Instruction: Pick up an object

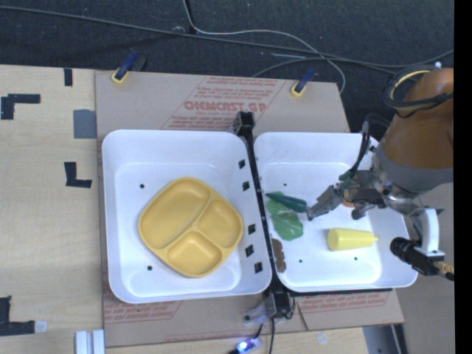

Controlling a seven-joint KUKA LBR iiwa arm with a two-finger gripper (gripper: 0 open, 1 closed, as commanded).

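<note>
Over the right bin [295, 152], the claw [318, 206] hangs at the end of the grey arm [417, 135] that comes in from the right. Its two dark fingers [324, 198] point left and slightly down, close together, with only a narrow gap and nothing between them. Just left of the fingertips lies a green leafy toy [284, 216], its dark upper strip nearly reaching the claw, though I cannot tell whether they touch. Below and a little right of the claw, a yellow cone-shaped piece [351, 239] lies on its side on the bin floor, apart from the fingers. Lower left of the claw, against the bin's left wall, sits a small brown object [279, 254], too small to make out. Far to the claw's left, the left bin [122, 161] holds a yellow divided plate [191, 226].
</note>
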